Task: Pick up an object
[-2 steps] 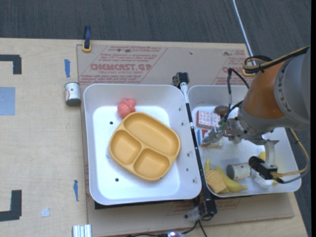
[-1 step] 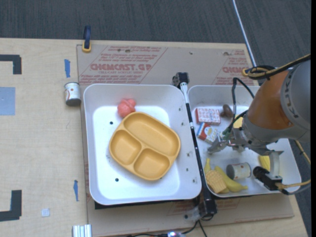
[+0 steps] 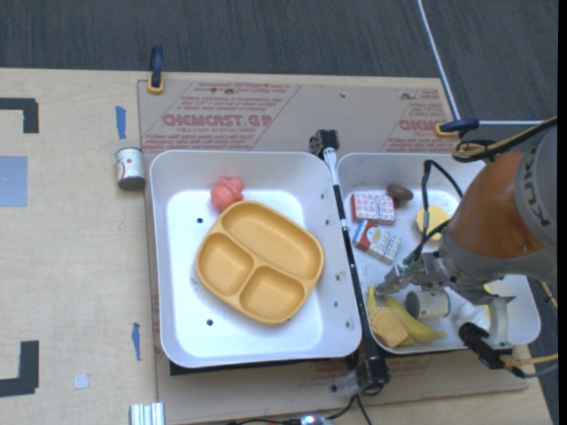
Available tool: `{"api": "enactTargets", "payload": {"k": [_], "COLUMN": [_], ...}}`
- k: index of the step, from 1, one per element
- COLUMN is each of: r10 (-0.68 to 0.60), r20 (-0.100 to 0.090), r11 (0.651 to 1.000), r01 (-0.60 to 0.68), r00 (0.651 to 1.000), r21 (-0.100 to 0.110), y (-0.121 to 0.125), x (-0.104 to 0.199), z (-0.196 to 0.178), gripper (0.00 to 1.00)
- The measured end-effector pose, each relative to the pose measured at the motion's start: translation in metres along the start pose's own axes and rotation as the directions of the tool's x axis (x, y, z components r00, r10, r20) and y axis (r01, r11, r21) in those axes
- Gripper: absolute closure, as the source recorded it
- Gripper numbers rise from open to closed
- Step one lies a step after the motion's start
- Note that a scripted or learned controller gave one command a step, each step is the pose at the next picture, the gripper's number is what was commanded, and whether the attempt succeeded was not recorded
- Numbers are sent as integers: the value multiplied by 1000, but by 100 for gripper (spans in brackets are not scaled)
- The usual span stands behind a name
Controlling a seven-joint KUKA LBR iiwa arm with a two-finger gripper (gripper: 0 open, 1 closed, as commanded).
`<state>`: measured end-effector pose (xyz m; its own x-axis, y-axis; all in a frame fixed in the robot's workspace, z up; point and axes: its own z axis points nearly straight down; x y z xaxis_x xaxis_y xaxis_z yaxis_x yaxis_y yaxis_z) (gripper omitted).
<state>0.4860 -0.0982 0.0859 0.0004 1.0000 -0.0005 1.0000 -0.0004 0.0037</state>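
My gripper (image 3: 413,292) hangs low over the front of the right bin (image 3: 530,324), below the orange-banded wrist. Just under it lie a yellow banana (image 3: 416,328) and a yellow waffle-like piece (image 3: 385,324). Farther back in the same bin are a red box (image 3: 373,207), a small colourful carton (image 3: 380,242), a brown oval item (image 3: 400,193) and a yellow piece (image 3: 433,219) partly hidden by the arm. The arm hides much of the bin's right half. Nothing visibly sits in the gripper.
The left bin (image 3: 173,237) holds a yellow three-part plate (image 3: 259,261) and a pink lump (image 3: 228,190) near its back. A small can (image 3: 130,167) stands on the bench left of the bins. Clamps and cables run along the bins' divider and front edge.
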Motion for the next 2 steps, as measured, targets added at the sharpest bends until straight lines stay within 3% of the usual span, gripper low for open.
{"api": "enactTargets", "payload": {"k": [1,2], "r10": [1,-2], "r20": [2,-1], "r11": [1000,1000], "r01": [-1,2], "r00": [1000,1000], "r21": [-4,2], "y": [2,-5], "x": [-1,76], "z": [-11,-99], "gripper": [100,100]}}
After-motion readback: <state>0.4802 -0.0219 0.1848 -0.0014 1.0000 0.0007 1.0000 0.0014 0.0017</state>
